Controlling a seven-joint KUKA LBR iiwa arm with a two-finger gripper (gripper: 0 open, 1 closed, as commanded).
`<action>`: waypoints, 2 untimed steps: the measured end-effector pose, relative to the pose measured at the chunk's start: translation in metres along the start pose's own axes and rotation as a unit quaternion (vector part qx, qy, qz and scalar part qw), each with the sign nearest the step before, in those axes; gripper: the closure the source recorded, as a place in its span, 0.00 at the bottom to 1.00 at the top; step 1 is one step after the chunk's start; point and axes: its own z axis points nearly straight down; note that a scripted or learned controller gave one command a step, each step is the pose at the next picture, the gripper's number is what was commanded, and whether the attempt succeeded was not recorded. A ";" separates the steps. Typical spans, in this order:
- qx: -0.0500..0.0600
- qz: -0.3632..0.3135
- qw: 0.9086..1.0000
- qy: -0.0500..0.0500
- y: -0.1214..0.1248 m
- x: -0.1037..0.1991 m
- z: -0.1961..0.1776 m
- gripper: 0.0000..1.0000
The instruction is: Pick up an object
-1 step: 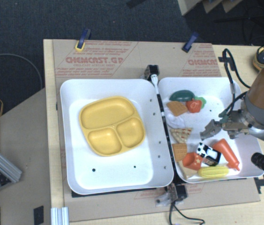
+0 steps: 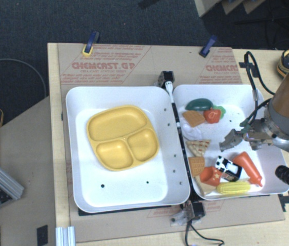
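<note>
The right bin (image 2: 226,92) holds several toy foods. At its far side lie a green piece (image 2: 199,104), a small red piece (image 2: 212,115) and a tan cracker (image 2: 192,118). A waffle piece (image 2: 199,147) lies mid-left. Near the front are an orange cracker (image 2: 196,164), a red tomato (image 2: 210,176), a black-and-white toy (image 2: 227,168), an orange carrot (image 2: 248,167) and a yellow piece (image 2: 233,188). My gripper (image 2: 239,139) hangs low over the bin's middle right, just above the carrot's top end. Nothing visible is held in it.
The left bin (image 2: 77,137) carries a yellow divided plate (image 2: 122,137). A black clamp (image 2: 167,79) sits between the bins at the back, another at the front (image 2: 190,209). Cables (image 2: 253,81) trail along the arm at the right.
</note>
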 end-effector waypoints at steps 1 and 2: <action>0.003 0.000 1.000 0.001 0.008 -0.005 0.051 0.00; 0.002 0.000 1.000 0.001 0.014 0.002 0.101 0.00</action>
